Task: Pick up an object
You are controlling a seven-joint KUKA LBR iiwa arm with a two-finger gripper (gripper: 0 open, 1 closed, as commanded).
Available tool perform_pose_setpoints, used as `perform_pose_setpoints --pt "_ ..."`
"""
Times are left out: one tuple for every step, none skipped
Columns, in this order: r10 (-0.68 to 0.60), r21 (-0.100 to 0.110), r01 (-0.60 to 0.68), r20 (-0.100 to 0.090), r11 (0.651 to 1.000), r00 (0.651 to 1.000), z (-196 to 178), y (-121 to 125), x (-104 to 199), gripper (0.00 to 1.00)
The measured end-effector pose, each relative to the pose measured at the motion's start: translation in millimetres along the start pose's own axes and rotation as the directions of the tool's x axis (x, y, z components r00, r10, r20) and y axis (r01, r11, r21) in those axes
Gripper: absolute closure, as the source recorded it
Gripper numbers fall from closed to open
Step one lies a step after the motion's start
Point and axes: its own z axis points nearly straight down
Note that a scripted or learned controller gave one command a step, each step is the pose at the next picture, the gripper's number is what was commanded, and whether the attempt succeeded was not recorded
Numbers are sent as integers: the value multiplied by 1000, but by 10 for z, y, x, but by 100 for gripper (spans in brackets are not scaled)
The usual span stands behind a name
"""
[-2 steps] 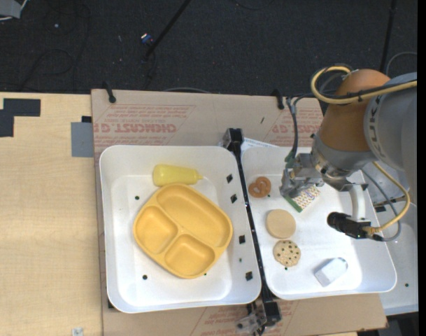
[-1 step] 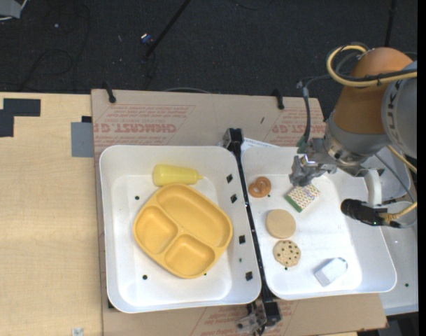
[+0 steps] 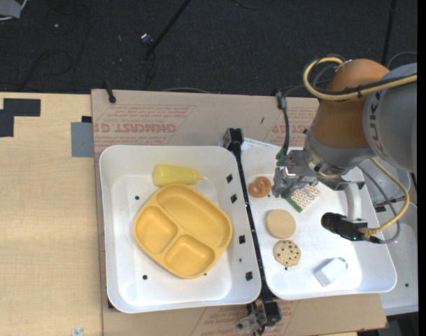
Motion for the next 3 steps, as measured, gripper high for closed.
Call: perform_pose_setpoints --pt "-1 0 1 0 1000 1000 35 -151 465 100" --pt "-2 1 2 0 1000 1000 40 -304 971 100" --pt "-2 -3 2 1 1000 1000 -196 -514 1408 100"
